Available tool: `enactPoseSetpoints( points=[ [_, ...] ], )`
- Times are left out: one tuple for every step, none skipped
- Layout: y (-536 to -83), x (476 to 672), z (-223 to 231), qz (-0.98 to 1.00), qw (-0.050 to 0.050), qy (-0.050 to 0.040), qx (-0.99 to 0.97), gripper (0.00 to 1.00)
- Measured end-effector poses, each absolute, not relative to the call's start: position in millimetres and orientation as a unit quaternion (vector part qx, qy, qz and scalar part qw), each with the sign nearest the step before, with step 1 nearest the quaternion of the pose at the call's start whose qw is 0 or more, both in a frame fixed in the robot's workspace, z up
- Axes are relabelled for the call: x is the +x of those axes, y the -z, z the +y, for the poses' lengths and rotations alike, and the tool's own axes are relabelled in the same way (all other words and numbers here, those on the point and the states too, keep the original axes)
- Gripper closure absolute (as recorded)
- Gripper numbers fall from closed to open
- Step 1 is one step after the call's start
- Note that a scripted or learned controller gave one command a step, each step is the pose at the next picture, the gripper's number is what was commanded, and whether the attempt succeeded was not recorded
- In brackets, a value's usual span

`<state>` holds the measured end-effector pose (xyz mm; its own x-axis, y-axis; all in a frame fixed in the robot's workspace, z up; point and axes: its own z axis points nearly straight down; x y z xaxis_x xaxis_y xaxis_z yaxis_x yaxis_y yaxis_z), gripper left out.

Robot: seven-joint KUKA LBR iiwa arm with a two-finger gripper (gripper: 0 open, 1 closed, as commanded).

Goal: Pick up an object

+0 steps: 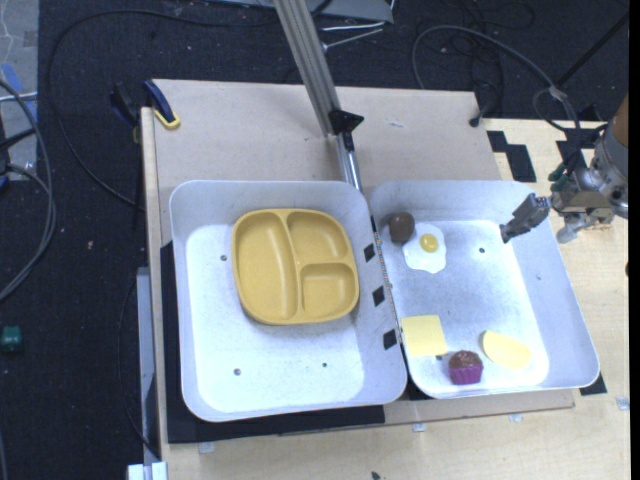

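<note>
- A pale wooden bench top [250, 133] stands on a dark carpeted floor [80, 268].
- Black cables [60, 158] loop over the floor left of the bench and behind it.
- A slanted metal pole [305, 48] rises from the bench's far edge.
- A blue-and-yellow clamp [160, 106] grips the bench's far left corner.

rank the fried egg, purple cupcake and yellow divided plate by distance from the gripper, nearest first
Measured from the gripper, at the right bin's far right edge:
1. fried egg, far left part of the right bin
2. purple cupcake, near edge of the right bin
3. yellow divided plate, in the left bin
</note>
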<state>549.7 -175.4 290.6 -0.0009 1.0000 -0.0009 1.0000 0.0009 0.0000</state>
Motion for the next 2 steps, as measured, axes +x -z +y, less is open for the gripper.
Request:
enactPoseSetpoints(
  points=[
    [-231,547.5,-167,0.707,-0.002,0.0011,0.707,0.0],
    [-169,551.8,-162,0.707,-0.003,0.0015,0.707,0.0]
  ],
)
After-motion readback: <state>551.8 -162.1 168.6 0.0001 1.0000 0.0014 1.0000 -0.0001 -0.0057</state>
